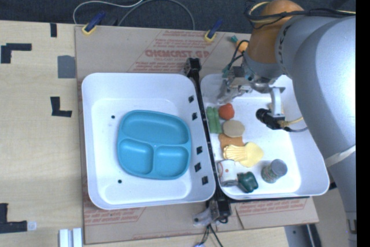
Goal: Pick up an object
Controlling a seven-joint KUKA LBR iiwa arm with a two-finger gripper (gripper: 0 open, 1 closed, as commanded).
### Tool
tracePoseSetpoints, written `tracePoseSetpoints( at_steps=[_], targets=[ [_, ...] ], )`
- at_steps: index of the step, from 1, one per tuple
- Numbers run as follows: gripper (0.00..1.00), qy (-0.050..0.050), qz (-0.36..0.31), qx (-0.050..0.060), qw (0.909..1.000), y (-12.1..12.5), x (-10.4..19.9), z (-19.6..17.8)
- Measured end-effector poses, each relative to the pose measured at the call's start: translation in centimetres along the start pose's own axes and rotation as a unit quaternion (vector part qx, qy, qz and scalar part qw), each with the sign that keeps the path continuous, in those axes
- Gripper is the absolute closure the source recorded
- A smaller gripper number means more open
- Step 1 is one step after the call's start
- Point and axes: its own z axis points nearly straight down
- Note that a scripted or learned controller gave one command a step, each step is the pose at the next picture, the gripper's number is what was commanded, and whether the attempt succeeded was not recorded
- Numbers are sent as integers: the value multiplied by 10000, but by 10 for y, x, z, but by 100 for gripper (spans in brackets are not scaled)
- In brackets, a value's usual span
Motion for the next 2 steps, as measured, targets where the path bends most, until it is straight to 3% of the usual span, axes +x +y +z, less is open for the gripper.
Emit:
tracePoseSetpoints(
  at_steps=[1, 2],
  targets=[
    [0, -2, -2, 5, 10000, 0, 0, 1],
    [0, 12, 11, 32, 10000, -39, -2, 7]
  ],
)
